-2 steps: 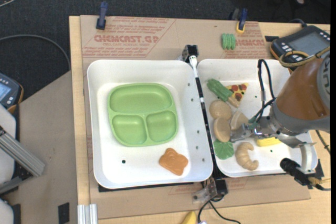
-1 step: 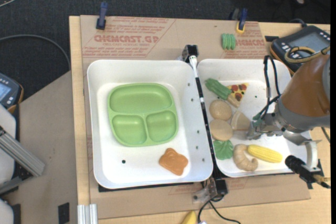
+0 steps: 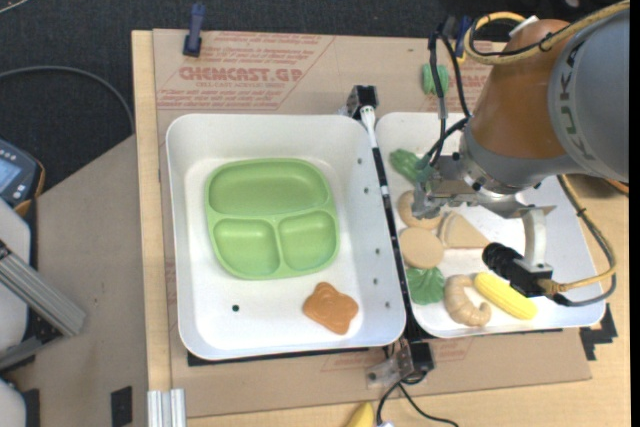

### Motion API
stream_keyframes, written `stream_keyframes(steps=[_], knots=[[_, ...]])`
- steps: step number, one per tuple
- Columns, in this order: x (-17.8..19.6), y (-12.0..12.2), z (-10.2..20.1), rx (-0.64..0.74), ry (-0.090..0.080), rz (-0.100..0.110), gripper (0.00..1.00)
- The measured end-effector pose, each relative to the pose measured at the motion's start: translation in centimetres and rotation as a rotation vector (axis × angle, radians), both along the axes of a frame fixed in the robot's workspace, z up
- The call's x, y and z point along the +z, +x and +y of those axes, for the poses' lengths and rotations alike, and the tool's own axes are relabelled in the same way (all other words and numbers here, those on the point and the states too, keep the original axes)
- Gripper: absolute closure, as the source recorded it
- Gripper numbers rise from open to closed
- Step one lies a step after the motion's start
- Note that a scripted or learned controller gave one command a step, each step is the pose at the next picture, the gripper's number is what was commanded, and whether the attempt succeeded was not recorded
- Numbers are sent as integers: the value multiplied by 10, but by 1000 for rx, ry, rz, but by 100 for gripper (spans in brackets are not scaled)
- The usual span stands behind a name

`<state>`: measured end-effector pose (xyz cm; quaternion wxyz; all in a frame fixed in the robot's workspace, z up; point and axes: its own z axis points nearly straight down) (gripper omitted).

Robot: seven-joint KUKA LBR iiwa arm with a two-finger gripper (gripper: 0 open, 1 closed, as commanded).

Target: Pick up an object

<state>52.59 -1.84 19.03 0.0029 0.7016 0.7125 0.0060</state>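
A: Looking down from the camera view, where is the gripper point(image 3: 428, 198)?

B: Low over the right bin point(image 3: 570, 315), near its left wall, hanging under the grey arm point(image 3: 560, 105) with its orange band.

A: Are the fingers wide or narrow?

B: I cannot tell; the wrist hides them from above.

A: What lies near it?

B: A green leafy piece point(image 3: 405, 161) just up-left of the gripper. A tan round piece point(image 3: 420, 250) sits just below it, and a pale wedge point(image 3: 463, 233) to its lower right. Further below lie another green piece point(image 3: 427, 287), a curled beige piece point(image 3: 466, 301) and a yellow banana point(image 3: 506, 296).

A: And the left bin point(image 3: 190, 215)?

B: Well to the gripper's left, a green divided tray point(image 3: 270, 217). An orange-brown lump point(image 3: 331, 307) rests to the gripper's lower left, beyond the wall between the bins.

A: Is anything held?

B: Nothing shows between the fingers.
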Motion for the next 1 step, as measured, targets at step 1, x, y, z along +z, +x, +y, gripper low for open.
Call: stream_keyframes(steps=[1], knots=[[-6,-49,107,-3,1,19,100]])
